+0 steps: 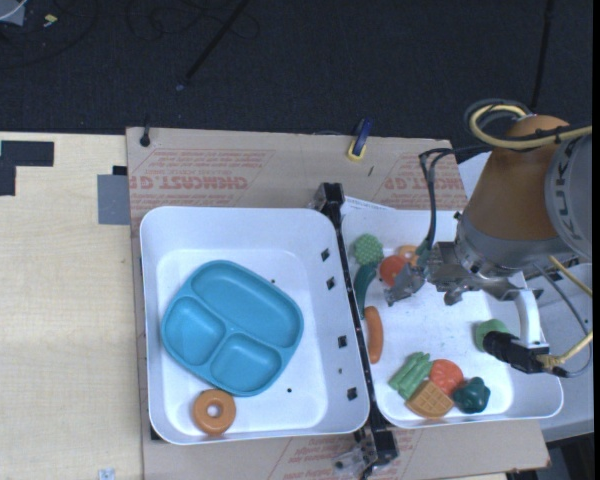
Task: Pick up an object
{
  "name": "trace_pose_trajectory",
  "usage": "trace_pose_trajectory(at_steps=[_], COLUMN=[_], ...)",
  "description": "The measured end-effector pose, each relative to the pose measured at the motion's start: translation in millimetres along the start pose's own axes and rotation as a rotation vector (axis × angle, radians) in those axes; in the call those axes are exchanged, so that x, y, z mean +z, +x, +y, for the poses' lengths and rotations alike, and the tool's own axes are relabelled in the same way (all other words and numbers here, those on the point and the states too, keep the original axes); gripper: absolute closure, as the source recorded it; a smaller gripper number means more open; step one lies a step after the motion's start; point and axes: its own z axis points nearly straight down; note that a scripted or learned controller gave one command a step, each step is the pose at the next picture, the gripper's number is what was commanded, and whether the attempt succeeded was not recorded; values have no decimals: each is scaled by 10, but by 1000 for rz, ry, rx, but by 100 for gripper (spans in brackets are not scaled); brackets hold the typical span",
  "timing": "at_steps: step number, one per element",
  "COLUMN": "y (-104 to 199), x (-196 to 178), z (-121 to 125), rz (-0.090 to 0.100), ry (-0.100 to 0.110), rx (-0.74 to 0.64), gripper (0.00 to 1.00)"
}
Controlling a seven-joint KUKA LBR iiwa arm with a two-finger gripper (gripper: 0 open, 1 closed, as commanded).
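Camera view: the claw (pixel 408 280), whose state cannot be told, is lowered in the right bin (pixel 540 403) beside the red toy (pixel 393 267) and green toy (pixel 368 249), where a crowded cluster is judged likely to cause a glancing, failed grasp.

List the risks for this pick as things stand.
1. The hand sits low over a tight cluster: a green toy, a red toy and an orange piece. It may nudge or pinch two at once.
2. These lie near the divider, so a finger might strike it.
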Motion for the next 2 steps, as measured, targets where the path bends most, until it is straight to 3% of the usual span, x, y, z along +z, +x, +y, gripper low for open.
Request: trace_pose_trajectory(at_steps=[1, 2], y=[-1, -52], x=[-70, 526], z=[31, -43], rz=[-1, 0], ry=[-14, -6], rx=[-2, -1], gripper=[0, 0])
